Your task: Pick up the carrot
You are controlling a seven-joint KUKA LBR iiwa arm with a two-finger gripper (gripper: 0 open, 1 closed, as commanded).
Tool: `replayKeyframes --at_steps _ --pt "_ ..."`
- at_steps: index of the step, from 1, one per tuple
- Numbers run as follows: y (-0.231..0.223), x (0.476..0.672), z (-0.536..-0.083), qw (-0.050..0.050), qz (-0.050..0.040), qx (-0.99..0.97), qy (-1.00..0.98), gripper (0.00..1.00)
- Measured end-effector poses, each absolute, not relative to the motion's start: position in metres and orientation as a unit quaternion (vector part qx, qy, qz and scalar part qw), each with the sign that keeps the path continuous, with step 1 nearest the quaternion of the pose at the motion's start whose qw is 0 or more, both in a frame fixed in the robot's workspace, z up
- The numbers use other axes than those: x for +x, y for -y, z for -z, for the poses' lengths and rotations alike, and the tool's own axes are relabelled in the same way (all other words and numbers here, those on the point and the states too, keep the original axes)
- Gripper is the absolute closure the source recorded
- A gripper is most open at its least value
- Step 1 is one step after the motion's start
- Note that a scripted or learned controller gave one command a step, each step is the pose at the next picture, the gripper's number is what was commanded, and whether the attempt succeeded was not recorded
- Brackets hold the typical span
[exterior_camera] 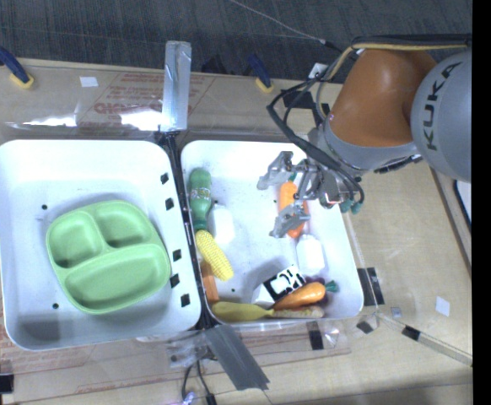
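**Carrot between the gripper's fingers in the right bin**

An orange carrot (288, 197) sits between the two metal fingers of the gripper (284, 199), which are clamped on it over the upper middle of the right bin (347, 226). A white object (310, 254) lies just below. Another carrot (301, 294) rests along the bin's near wall beside a black-and-white item (283, 282) and a banana (239, 311). Corn (214, 254) and a cucumber (199, 194) line the left wall. The left bin (9, 226) bears a green divided plate (108, 253).
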State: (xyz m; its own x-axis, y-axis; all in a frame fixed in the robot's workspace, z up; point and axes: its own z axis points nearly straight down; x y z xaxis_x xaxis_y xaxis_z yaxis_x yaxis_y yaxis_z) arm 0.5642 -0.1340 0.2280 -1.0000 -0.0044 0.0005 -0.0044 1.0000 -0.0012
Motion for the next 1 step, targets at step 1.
replayKeyframes --at_steps 1 --pt "0.1636 0.6172 -0.1577 0.001 -0.0001 -0.11 0.994 0.0"
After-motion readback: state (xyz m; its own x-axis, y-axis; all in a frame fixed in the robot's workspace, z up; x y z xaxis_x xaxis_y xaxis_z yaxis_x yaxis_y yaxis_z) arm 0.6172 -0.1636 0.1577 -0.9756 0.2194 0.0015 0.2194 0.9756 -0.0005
